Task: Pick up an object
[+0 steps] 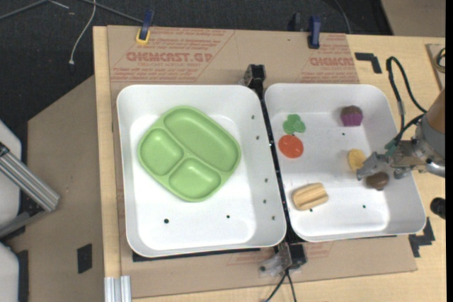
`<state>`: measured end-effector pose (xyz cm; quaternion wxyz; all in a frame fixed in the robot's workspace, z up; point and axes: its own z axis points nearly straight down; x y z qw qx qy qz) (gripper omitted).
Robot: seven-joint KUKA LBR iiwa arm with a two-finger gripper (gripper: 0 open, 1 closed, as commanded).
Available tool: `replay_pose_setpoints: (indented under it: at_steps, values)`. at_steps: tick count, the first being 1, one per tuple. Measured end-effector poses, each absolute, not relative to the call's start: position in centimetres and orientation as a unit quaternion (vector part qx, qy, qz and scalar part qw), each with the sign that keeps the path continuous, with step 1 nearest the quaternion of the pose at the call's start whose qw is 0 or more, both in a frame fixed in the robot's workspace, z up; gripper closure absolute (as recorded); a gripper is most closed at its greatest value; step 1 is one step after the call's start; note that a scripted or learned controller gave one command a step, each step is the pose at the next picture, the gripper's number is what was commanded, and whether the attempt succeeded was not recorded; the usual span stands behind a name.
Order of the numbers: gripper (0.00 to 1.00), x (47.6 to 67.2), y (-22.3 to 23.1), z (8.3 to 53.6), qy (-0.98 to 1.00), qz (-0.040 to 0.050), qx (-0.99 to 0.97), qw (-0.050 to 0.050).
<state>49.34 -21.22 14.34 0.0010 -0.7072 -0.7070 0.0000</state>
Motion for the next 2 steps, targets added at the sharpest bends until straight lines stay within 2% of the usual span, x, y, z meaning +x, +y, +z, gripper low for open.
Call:
replay_pose_setpoints:
  at_steps: [1,2]
  values:
    - [0.00,49.3,-21.1,9.1,-0.707,0.0006,-0.707,0.003]
    - [1.00,49.4,-21.2,10.5,-0.707,-0.0009,-0.707,0.000]
